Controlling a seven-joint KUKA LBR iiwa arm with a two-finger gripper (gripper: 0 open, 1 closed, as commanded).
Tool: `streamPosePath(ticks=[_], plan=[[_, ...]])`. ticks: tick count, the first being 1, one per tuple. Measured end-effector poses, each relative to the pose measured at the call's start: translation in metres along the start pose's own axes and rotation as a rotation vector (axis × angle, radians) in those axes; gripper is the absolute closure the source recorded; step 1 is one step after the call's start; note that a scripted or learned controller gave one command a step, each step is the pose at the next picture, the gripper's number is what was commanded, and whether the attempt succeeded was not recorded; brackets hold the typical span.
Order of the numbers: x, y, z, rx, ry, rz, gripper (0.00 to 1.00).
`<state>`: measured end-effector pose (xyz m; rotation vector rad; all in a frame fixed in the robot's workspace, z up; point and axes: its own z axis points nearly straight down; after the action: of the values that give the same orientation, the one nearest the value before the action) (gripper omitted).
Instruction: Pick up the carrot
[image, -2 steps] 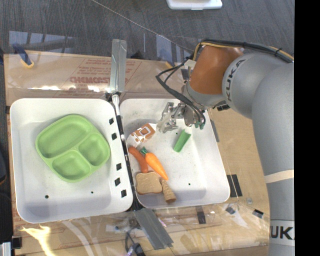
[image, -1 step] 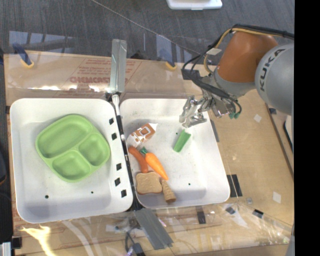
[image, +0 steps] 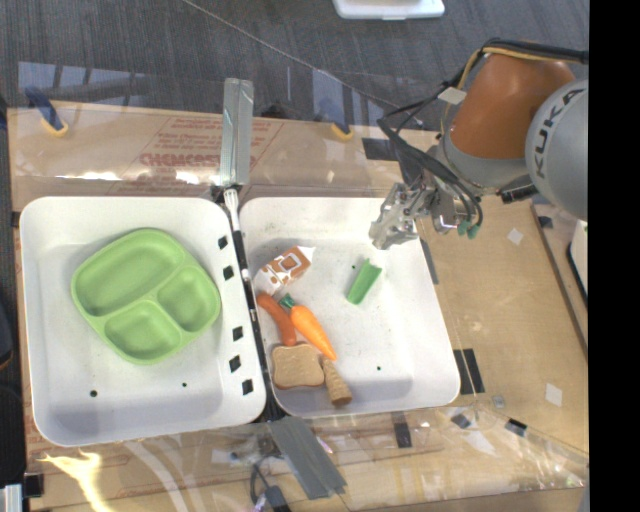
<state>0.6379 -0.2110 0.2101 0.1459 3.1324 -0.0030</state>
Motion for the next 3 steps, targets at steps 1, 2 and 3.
streamPosePath(ticks=[1, 2, 3], plan=[[0.037, -0.002, -0.016, 0.0, 0.003, -0.011, 1.0], [0.125, -0.012, -0.005, -0.001, 0.005, -0.096, 1.0], [0.14, -0.013, 0.014, -0.001, 0.007, 0.428, 1.0]])
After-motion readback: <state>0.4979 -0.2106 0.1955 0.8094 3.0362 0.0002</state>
